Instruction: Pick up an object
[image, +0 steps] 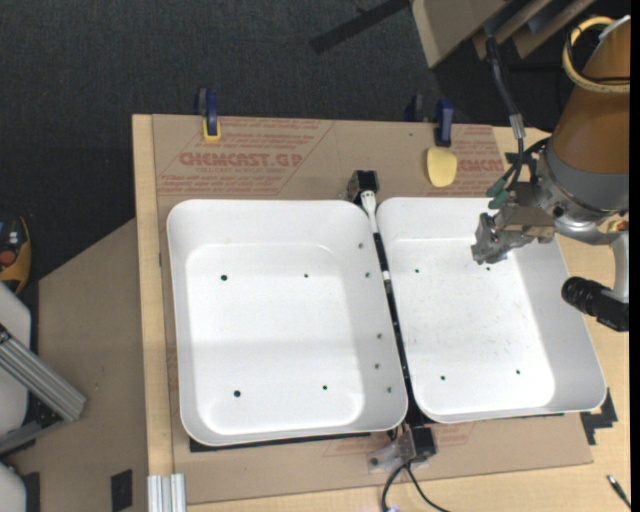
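Overhead, the gripper (487, 250) hangs above the right bin (560, 385); whether it grasps anything seems indiscernible.

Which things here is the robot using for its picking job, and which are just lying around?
For the job:
gripper, over the right bin
right bin
left bin

Just lying about:
yellow piece on the board behind the bins
blue clamps at the board's far edge
black clip between the bins

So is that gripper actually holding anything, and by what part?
Cannot be told: the gripper hangs over the right white bin, with no object visible at its tip.
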